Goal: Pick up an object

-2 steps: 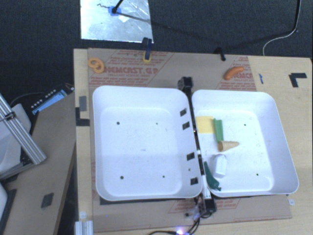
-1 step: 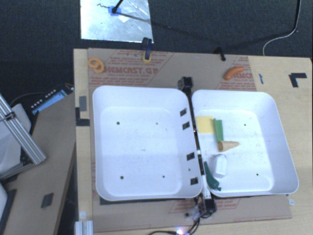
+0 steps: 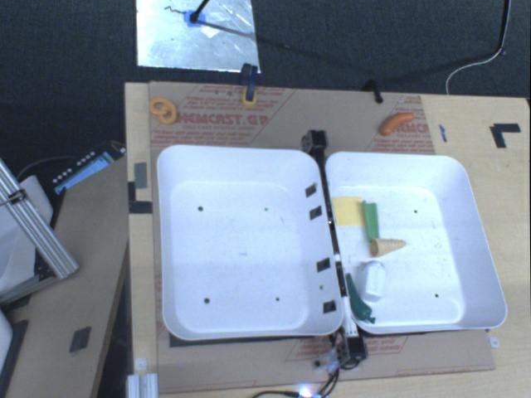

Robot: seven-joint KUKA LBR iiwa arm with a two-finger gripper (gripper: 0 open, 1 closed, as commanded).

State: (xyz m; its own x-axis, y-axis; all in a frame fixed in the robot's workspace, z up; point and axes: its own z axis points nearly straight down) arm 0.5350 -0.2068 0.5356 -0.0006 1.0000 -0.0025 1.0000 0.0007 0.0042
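White plastic all round: two shallow bins sit side by side on the bench. Nearest us, in the right bin [image 3: 465,222], a dark green piece [image 3: 358,299] lies against the left wall, touching a small white object [image 3: 373,279]. Just beyond them, a tan cone [image 3: 387,245] lies on its side. Farther back, a green stick [image 3: 370,220] rests beside a yellow block [image 3: 348,211]. On the cardboard behind, an orange sausage [image 3: 397,123] and a ring-shaped pretzel [image 3: 163,109]. Gripper state: cannot tell from here.
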